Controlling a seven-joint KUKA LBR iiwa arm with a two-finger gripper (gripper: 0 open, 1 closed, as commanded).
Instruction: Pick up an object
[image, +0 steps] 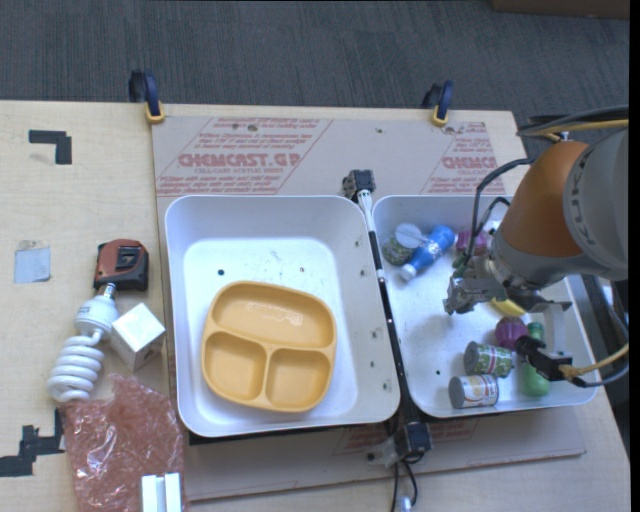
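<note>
Over the right bin (430, 395), my arm (560, 210) bends down; tool (462, 300) low near round cans (488, 358); I cannot tell its grip state.

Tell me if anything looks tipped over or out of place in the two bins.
In the right bin, two small cans lie on their sides near the front edge, and a blue bottle lies flat at the back. The yellow divided plate sits slightly askew in the left bin.

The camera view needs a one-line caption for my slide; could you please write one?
KUKA arm reaching over the right bin of small cans and bottles, beside the left bin holding a yellow divided tray.
</note>
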